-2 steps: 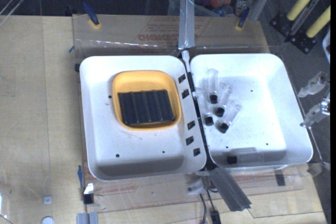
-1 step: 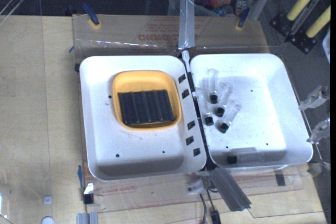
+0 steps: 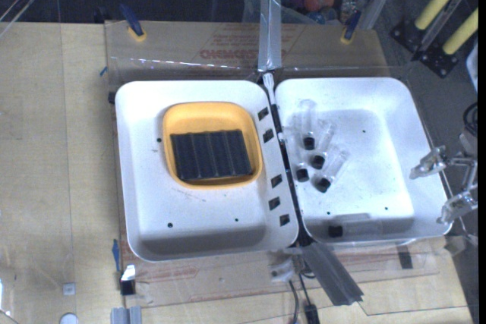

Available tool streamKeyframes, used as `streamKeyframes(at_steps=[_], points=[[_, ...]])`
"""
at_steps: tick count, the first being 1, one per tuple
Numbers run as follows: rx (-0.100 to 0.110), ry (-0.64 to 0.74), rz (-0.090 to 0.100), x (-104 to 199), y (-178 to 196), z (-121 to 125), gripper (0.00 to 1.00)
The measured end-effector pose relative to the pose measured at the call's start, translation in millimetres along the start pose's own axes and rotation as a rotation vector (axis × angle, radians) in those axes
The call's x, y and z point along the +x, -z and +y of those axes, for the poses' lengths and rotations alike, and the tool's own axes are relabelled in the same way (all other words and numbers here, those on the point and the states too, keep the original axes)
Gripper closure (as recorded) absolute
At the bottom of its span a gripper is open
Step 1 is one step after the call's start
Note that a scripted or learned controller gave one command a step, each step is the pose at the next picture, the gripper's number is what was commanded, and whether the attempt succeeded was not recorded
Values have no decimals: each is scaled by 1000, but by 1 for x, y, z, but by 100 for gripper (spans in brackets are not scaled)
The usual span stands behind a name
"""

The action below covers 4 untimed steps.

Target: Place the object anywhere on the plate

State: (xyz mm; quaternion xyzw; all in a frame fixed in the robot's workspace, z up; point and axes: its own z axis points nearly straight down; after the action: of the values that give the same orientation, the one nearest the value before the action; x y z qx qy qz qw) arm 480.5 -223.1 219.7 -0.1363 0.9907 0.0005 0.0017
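Your claw (image 3: 449, 186) hangs spread and holding nothing at the right bin's (image 3: 395, 99) outer edge, well apart from the clear tubes (image 3: 317, 155) lying near that bin's left side; the yellow plate (image 3: 209, 116) sits in the left bin (image 3: 137, 163).

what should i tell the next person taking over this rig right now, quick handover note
Gripper: at the right edge of the right bin, fingers apart, nothing between them.
Things: several small clear tubes with black caps lie in a loose cluster in the right bin, near the divider. The yellow plate sits in the left bin with a dark ribbed block on it.
Done: no tube is on the plate.
Left: pick a tube from the right bin, carry it across the divider, and set it anywhere on the plate.
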Motion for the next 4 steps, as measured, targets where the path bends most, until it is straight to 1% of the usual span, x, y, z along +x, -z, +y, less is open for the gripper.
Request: streamKeyframes(at_steps=[1,2,3,4], points=[[-2,350,1,-16,-38,-3,0],[2,536,-3,-20,105,-6,0],[-2,815,-1,-25,49,27,0],[-5,1047,1,-9,5,-2,0]])
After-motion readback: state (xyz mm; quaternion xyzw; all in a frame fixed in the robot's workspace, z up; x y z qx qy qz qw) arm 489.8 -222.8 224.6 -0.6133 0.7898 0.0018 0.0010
